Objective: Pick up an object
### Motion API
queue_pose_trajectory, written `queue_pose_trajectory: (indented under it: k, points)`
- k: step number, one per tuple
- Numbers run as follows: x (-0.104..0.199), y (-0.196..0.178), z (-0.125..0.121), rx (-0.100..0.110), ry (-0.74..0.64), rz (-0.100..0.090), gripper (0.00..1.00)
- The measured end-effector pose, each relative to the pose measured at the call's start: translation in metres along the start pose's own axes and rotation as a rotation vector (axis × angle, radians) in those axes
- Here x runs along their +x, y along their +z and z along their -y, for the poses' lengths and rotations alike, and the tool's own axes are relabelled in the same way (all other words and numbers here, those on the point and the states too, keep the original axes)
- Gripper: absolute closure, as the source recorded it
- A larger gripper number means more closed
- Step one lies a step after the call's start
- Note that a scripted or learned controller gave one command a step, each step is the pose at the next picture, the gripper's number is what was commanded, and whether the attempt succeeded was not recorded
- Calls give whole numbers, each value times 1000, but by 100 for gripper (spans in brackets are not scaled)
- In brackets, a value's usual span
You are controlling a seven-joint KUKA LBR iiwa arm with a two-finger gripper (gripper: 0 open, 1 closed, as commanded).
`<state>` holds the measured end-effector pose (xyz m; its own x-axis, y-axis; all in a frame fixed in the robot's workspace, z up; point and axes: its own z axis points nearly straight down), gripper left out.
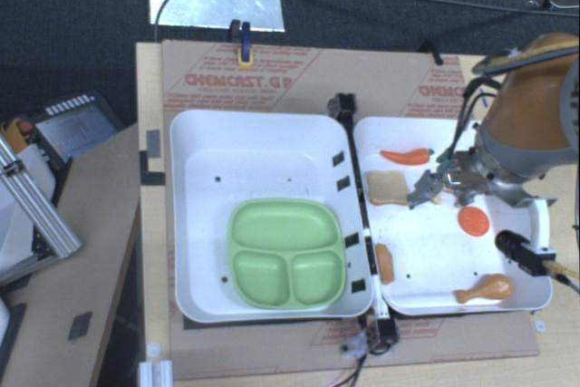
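- The arm (535, 104) enters from the right and reaches over the right bin (426, 240). Its orange band sits above the wrist.
- The gripper (428, 188) hangs over the upper middle of the right bin and points toward the bin's left wall.
- Gripper opening: cannot be determined from this view.
- The bread slice (387, 188) lies flat near the left wall of the right bin, just beside the gripper tip. Whether the two touch cannot be determined.
- The red pepper (405, 156) lies at the far side of the right bin, beyond the bread slice and apart from it, with its long axis running left to right.
- The tomato (473, 220) — a round red-orange piece — lies on the bin floor near the gripper, on the side toward the arm.
- The drumstick (485, 288) lies near the front right corner of the right bin, its thin end pointing left.
- The orange-brown piece (384, 263) rests against the left wall of the right bin, toward the front. Its kind cannot be identified.
- The left bin (254, 149) holds the green divided plate (287, 251) — three compartments — in its front half, close to its right wall.
- Both bins stand side by side on the cardboard sheet (272, 77), their inner walls meeting along the middle.
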<state>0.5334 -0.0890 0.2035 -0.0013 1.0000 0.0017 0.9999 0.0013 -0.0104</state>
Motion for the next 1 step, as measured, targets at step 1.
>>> queue_pose_trajectory:
  k: [1]
  points:
    - [0,-6,-3,-12,-2,2,0]
